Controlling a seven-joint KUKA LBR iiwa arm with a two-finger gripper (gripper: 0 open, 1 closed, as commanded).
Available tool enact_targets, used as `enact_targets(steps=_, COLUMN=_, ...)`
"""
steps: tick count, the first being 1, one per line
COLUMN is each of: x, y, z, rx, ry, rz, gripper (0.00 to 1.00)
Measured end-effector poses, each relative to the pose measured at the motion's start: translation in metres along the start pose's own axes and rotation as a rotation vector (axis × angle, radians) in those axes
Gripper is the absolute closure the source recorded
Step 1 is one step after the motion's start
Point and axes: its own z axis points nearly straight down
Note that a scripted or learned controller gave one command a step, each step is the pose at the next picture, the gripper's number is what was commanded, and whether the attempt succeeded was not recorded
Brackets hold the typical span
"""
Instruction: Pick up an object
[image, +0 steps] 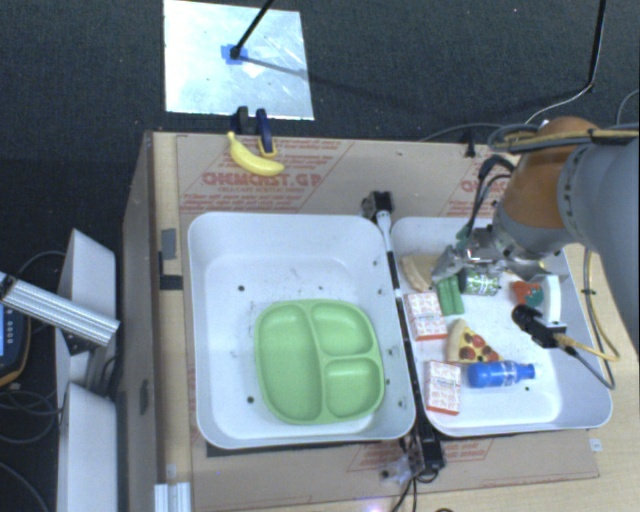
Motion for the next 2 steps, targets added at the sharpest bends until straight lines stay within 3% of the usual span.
enact_targets(steps=1, x=0.012, y=-0.001, z=0.001, rx=-0.004, ry=0.000, rz=0.000, gripper=0.00)
enact_targets(steps=2, x=0.016, y=-0.025, z=0.010, rx=0.022, ry=0.008, rz=0.002, gripper=0.00)
